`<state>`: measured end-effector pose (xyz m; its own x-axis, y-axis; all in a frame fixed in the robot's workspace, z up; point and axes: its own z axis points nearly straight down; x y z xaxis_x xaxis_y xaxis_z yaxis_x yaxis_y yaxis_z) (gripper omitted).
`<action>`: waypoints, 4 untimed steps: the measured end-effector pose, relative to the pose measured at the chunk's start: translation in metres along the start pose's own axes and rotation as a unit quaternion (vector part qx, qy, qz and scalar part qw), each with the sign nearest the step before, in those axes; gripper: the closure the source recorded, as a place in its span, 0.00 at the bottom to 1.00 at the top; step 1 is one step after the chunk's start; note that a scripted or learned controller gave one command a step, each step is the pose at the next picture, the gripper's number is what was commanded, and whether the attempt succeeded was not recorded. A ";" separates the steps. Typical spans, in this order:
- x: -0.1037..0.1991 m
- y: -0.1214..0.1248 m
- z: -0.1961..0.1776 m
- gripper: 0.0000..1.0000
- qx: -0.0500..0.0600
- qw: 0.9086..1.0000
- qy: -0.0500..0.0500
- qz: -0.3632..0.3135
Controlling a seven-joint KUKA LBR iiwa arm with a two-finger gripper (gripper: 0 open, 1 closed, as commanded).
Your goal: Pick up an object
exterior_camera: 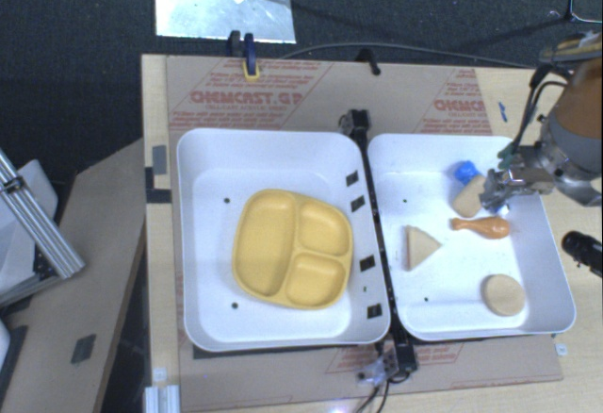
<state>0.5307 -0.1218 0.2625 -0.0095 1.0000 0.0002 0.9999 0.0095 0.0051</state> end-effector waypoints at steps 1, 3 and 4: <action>0.049 0.023 -0.006 1.00 0.000 1.000 0.000 0.000; 0.145 0.057 -0.004 1.00 0.001 1.000 0.001 0.000; 0.204 0.077 0.006 1.00 0.001 1.000 0.001 0.000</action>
